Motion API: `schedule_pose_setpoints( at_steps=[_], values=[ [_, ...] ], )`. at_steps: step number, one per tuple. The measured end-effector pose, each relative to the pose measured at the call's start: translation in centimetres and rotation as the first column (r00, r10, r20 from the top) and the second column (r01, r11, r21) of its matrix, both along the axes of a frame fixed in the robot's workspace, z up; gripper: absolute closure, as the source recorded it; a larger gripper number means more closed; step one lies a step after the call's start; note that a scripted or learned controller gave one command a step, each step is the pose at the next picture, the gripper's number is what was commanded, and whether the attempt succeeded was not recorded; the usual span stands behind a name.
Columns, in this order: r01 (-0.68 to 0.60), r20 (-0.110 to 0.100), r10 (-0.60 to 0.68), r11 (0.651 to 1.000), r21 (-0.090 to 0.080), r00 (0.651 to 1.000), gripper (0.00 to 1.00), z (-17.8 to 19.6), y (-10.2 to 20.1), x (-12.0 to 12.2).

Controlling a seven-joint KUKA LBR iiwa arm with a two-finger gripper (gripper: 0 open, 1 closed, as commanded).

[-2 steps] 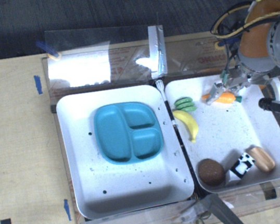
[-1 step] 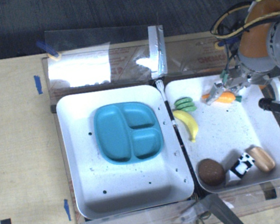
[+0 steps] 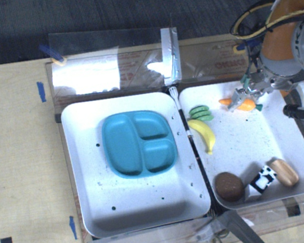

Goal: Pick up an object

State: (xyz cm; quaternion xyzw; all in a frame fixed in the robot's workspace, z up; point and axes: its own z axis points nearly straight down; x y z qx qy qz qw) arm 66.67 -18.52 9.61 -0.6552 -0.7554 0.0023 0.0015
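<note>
The grey arm with the orange band is reaching in over the far right corner of the right-hand shallow white bin (image 3: 292, 141), and its two-finger gripper (image 3: 248, 92) is hanging right above a small orange carrot-shaped toy (image 3: 241, 104) lying against the far edge of that bin; how the hand is set cannot be told, since the tool is a blur of metal there. Whether it is touching the carrot is also unclear. The risk, as I judge it, is that the toy is sitting so close to the bin wall that a closing grasp may be nudging it aside or pinching only its tip. The curved yellow plastic banana (image 3: 203, 133) and the green striped toy (image 3: 200, 112) are lying near the left edge, a brown ball (image 3: 229, 186), a black-and-white block (image 3: 262, 179) and a tan bread-like roll (image 3: 283, 171) along the near edge. A blue divided plastic tray (image 3: 140, 143) is resting in the left-hand white bin (image 3: 86, 174).
</note>
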Motion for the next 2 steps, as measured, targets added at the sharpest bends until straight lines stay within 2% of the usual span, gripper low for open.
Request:
schedule_pose_setpoints(
  at_steps=[1, 2],
  values=[
    [-0.075, 0.001, 0.075, 0.997, 0.001, 0.997, 1.00, -0.9, 7.2, 0.0],
    [-0.021, 0.017, 0.021, 1.000, 0.003, 1.000, 1.00, 9.5, 15.3, 0.2]
  ],
)
